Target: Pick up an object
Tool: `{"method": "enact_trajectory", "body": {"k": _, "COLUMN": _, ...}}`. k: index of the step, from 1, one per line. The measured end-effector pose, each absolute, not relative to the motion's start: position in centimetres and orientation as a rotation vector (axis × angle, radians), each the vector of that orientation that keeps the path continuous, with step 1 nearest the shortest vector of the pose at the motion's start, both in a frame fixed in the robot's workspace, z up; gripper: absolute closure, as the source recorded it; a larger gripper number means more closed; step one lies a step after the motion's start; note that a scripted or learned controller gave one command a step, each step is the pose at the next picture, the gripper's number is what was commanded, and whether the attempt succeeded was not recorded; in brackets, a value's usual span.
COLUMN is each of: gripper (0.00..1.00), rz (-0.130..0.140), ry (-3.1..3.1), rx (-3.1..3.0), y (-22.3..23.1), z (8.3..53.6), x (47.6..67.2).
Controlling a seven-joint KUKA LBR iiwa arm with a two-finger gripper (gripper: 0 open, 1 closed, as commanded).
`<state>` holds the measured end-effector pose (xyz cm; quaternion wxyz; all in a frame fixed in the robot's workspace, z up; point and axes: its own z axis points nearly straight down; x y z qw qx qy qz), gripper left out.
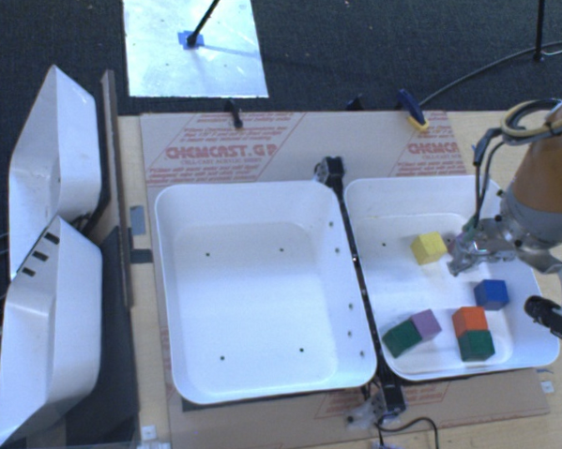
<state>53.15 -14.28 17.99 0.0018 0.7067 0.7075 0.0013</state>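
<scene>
The arm (pixel 546 172) enters from the right and hangs over the right bin (pixel 393 204). The gripper (pixel 468 254) sits low over that bin's middle, just right of the yellow cube (pixel 429 248) and above-left of the blue cube (pixel 491 293). Nothing shows between its fingers; whether they are spread or closed cannot be told from this angle.

Contents of the right bin: the yellow cube lies near the centre, close beside the gripper but with no visible grasp on it. The blue cube lies toward the right wall, apart from the yellow one. Along the front wall, a green block (pixel 400 338) and a purple cube (pixel 425 325) touch each other. Right of them, an orange cube (pixel 470 320) touches a dark green cube (pixel 476 346), which lies just in front of it.

The left bin (pixel 177 215) stands beside the right one, their rims meeting at a black clamp (pixel 332 169). Both rest on a board (pixel 258 145) printed with red lettering.
</scene>
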Motion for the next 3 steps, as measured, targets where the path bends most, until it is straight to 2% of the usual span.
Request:
{"method": "enact_trajectory", "body": {"k": 1, "gripper": 1.0, "rz": 0.004, "ry": 2.22, "rx": 2.218, "y": -14.3, "z": 22.6, "x": 53.3}}
{"method": "enact_trajectory", "body": {"k": 2, "gripper": 1.0, "rz": 0.003, "ry": 2.226, "rx": 2.217, "y": -9.9, "z": 23.0, "x": 55.8}}
{"method": "enact_trajectory", "body": {"k": 3, "gripper": 1.0, "rz": 0.003, "ry": 2.226, "rx": 2.216, "y": -5.2, "z": 23.9, "x": 57.3}}
